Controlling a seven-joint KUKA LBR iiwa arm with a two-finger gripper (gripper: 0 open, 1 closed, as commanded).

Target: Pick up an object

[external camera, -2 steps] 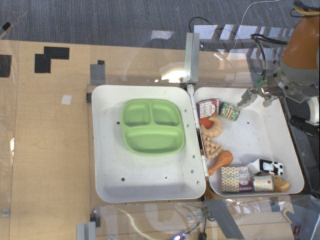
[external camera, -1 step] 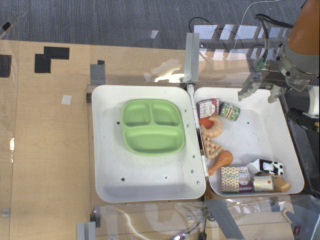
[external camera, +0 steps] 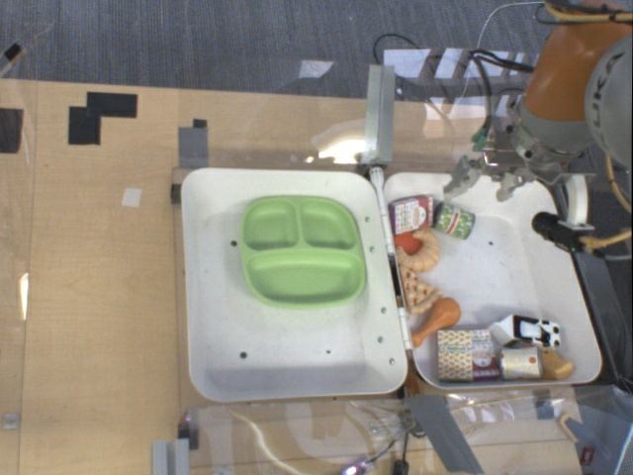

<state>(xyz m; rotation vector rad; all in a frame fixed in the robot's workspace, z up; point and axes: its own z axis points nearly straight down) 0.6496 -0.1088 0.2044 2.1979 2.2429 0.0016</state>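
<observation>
At the near edge of the right bin (external camera: 584, 344) I see a row of packages: a patterned carton (external camera: 465, 354), a small tin (external camera: 520, 363) lying on its side, and a black-and-white box (external camera: 534, 332) just behind it. A brown drumstick (external camera: 437, 319) lies beside the carton, and a waffle piece (external camera: 416, 292) lies beyond it against the bin's left wall. Further back I see a pale croissant (external camera: 424, 251) touching a red piece (external camera: 405, 242), then a dark red packet (external camera: 411, 212). Just beside that sits a small green-and-white can (external camera: 454, 221), tilted on its side, resting on the bin floor at the far end.

My jaws (external camera: 487, 177) hang over the bin's far rim, just above and right of that can. The fingers look spread, one grey tip (external camera: 460, 177) to the left and one to the right, with nothing between them. The arm (external camera: 574, 72), orange above the wrist, comes in from the right.

The left bin (external camera: 213, 354) holds a green divided tray (external camera: 302, 248) with three compartments, lying flat near the middle.

The surface (external camera: 89, 295) is light wood under a clear sheet, with black square marks (external camera: 99, 115) at far left. Beyond it I see grey carpet (external camera: 198, 18). Cables trail near the arm.
</observation>
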